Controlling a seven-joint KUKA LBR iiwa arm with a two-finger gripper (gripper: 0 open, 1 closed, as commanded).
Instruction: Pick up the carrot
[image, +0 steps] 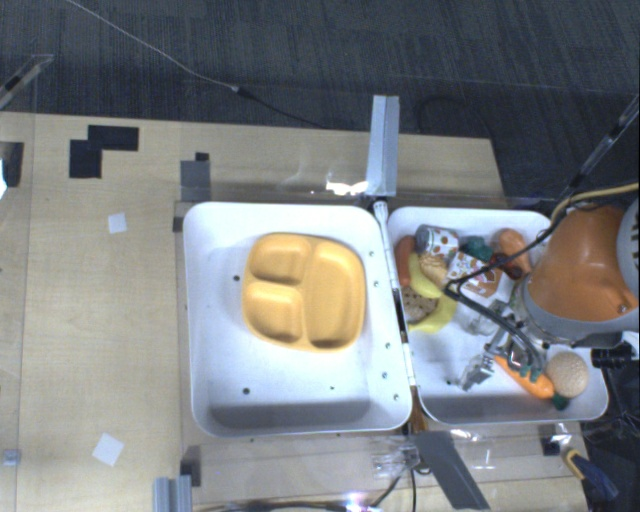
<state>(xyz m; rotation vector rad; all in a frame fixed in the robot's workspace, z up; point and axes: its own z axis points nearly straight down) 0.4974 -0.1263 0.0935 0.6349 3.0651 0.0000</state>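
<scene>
grey two-finger gripper low in right white bin, just beside slim orange carrot at near wall; finger state: cannot tell, too blurred. likely positioned for grasp.

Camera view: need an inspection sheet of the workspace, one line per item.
Surface: wooden bench bearing two white bins side by side.
Job's things: carrot lies in the right bin, near its front right corner, leafy end toward the corner.
Clutter: yellow divided plate in the left bin; in the right bin a can, a printed packet, a banana, a round tan item, and other food items piled at the back.
Grippers: claw low in the right bin, just left of the carrot; finger state unclear.
Cables: thin cable across the dark floor at the top; black cable over the right bin's pile.
Surroundings: black markers on the bench's left.
</scene>
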